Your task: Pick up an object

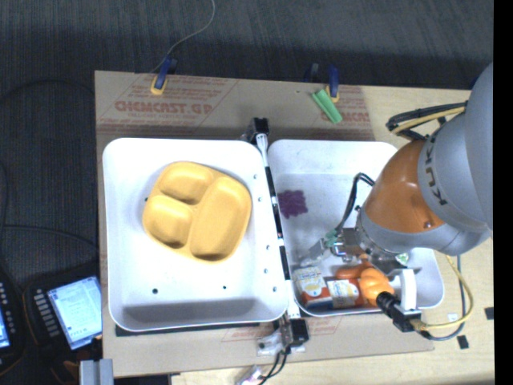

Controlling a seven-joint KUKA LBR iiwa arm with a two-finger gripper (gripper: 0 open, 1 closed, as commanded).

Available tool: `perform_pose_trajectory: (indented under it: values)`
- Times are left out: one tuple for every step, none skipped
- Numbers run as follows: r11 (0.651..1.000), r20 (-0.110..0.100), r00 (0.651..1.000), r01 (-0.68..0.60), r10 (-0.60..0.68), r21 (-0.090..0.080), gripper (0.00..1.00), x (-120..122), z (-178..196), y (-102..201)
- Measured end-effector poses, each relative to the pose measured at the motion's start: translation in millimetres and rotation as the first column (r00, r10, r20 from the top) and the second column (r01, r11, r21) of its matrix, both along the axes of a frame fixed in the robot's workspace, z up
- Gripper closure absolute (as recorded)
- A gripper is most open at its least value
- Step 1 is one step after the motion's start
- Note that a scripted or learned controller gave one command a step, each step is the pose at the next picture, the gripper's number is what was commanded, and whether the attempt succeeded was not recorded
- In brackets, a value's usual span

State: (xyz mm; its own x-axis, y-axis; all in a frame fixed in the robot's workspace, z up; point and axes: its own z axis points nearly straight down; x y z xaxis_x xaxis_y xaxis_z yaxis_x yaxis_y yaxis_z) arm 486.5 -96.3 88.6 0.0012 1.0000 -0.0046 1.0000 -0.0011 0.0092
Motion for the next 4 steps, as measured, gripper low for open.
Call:
perform_pose_trajectory:
  values:
    - [1.000, 0.005, 1.000, 0.001, -0.001, 0.000, 1.00, 1.7, 10.9, -0.1]
    - [1.000, 0.004, 1.000, 0.001, -0.001, 0.000, 0.00, 1.5, 10.7, 0.0]
    - [1.000, -0.001, 1.000, -0.001, 0.001, 0.002, 0.00, 0.0, -0.1, -1.0]
    - [1.000, 0.003, 1.000, -0.001, 0.001, 0.001, 1.00, 1.5, 10.7, -1.4]
